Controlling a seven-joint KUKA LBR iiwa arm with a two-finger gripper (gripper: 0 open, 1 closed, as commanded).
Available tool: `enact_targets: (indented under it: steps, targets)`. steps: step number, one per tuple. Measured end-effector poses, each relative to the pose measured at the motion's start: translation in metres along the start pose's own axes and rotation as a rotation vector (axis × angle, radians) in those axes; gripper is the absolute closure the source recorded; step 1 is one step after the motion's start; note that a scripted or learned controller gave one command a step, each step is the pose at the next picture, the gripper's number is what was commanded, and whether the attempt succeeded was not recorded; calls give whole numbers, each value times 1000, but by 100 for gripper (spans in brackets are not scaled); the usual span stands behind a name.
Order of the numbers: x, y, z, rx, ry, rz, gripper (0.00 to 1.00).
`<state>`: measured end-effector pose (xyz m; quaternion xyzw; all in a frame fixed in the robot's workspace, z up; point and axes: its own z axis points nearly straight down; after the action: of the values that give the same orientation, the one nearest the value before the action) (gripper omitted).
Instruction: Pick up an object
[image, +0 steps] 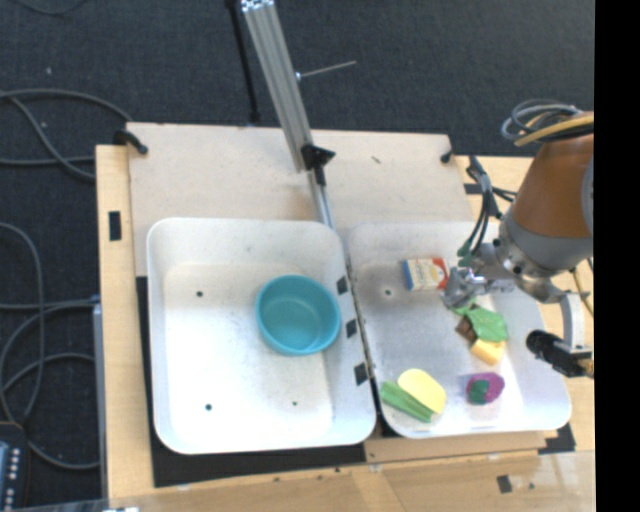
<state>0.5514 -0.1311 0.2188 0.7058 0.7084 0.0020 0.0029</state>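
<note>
Beside fingers (459, 291), small carton (424, 272), green piece (488, 324), yellow block (488, 350)

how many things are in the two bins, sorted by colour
Blue: 1, the bowl in the left bin
Red and white: 1, small carton
Green: 1, leafy piece
Yellow: 1, block
Yellow and green: 1, corn-like toy
Purple: 1, small toy
Total: 6, five in the right bin

Even, flat overhead light falls on the bench (220, 170); the white bins (200, 400) look bright but not blown out. Shadows are faint and soft. The picture is slightly grainy and soft throughout.
</note>
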Motion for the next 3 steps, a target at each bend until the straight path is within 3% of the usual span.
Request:
enact_targets:
  steps: [1,3]
  targets:
    - [44,19,-13,4,2,-4,100]
    - [140,44,-3,6,3,-3,100]
